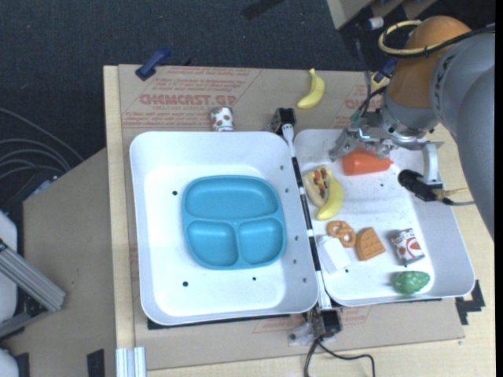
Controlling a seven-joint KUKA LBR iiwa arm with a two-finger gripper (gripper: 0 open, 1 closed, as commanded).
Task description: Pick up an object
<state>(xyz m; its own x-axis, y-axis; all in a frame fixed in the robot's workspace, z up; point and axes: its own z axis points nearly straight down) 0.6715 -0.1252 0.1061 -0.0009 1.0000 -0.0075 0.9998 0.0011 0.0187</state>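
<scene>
Bins (157,159) white. Divided plate (233,221) light blue. Bananas (311,90) (332,197) yellow. Carrot-like piece (365,162) orange. Pretzel (340,232), cracker (368,243) tan-brown. Carton (408,247) red-white. Leafy lump (411,281) green. Counter (236,93) tan, red lettering.

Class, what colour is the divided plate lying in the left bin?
Light blue; the divided plate shows clearly in the camera view, against the white left bin.

Red print runs across the brown board (236,93) that lies on the table behind the left bin (149,234). The big line reads "CHEMCAST GP", or close to it; its last letters are blurred. Smaller red lines above and below it are too fine to read. The same print shows faintly behind the right bin (452,250), unreadable. The small red-and-white carton (408,246) in that bin carries markings too small to make out.
</scene>
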